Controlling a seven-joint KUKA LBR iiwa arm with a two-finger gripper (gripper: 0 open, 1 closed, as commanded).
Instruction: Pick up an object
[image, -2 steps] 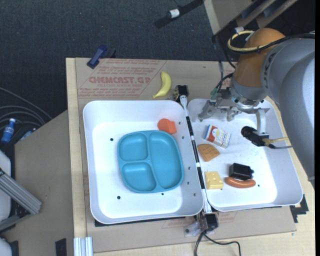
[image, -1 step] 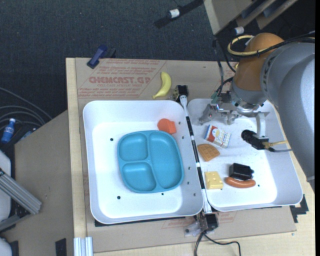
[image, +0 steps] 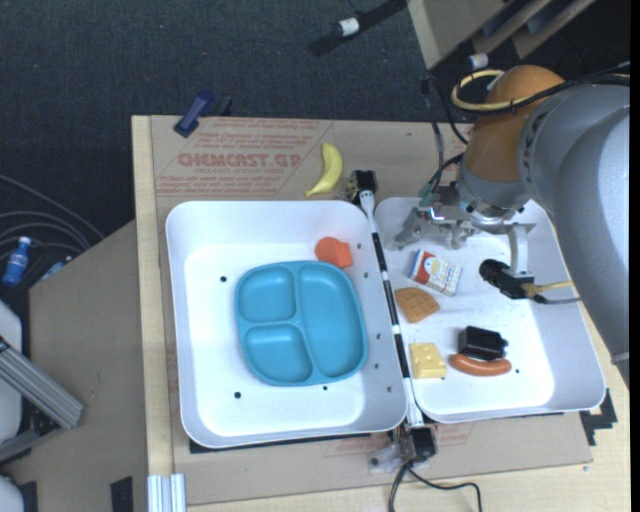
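Roughly: two white bins (image: 190, 300), left with one blue tray (image: 298, 322) and one orange piece (image: 335, 252); right with five small items; gripper (image: 437, 222) fingers unreadable.

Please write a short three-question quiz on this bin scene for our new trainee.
1. True or false: the blue divided plate lies in the left bin.
2. Which item lies outside both bins, on the bench behind them? A) banana B) cheese wedge C) sausage
3. Over which bin does the gripper sit?

Key
1. True.
2. A. The cheese wedge and sausage lie in the right bin.
3. The right bin, at its far end, near the small red and white carton.
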